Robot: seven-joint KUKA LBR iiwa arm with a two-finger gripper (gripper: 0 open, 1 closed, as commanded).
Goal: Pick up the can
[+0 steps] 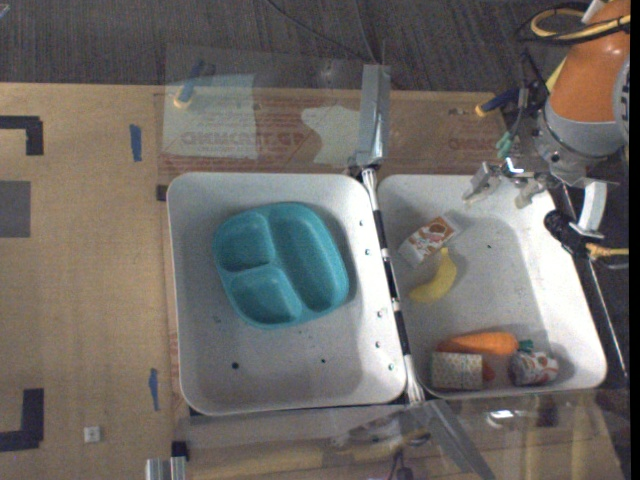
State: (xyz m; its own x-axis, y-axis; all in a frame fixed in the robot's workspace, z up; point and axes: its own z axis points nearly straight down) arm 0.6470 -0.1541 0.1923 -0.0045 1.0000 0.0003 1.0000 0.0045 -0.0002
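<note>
Two white bins are borne by the bench (80, 268). In the right bin (560, 268) the can (533, 368) is seen lying on its side in the near right corner, small, its label white with red and dark patches, just beside a carrot (480, 344). The tool (505, 183) is held above the far edge, fingers spread, nothing between them.

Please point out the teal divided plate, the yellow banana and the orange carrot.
teal divided plastic plate (283, 264): camera view, central ridge.
yellow curved banana (437, 280): camera view, middle of its body.
orange tapered carrot (480, 344): camera view, middle of its length.
</note>
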